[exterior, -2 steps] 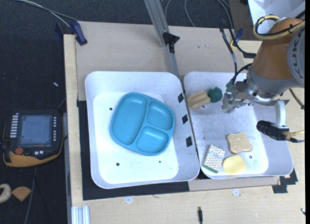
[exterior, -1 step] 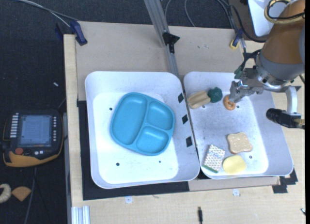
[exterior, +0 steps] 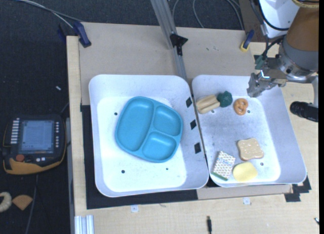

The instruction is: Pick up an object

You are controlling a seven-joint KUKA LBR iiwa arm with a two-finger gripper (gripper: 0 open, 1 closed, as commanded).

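Observation:
The right bin [exterior: 276,142] holds several small objects. A tan cylinder with a dark green end [exterior: 213,101] lies at the back left. An orange pretzel-shaped piece [exterior: 241,106] sits beside it. Further forward rest a tan toast slice [exterior: 250,149], a yellow lemon-like piece [exterior: 245,171] and a patterned white-green sponge [exterior: 223,165]. My gripper [exterior: 259,83] hovers over the bin's back right area, just right of and above the pretzel, with nothing visibly between its fingers.
The left bin [exterior: 101,126] carries a blue divided plate [exterior: 149,128]. A metal post [exterior: 167,15] slants down between the bins. A teach pendant [exterior: 34,139] lies off the bench to the left. Blue clamps [exterior: 81,34] grip the bench's back edge.

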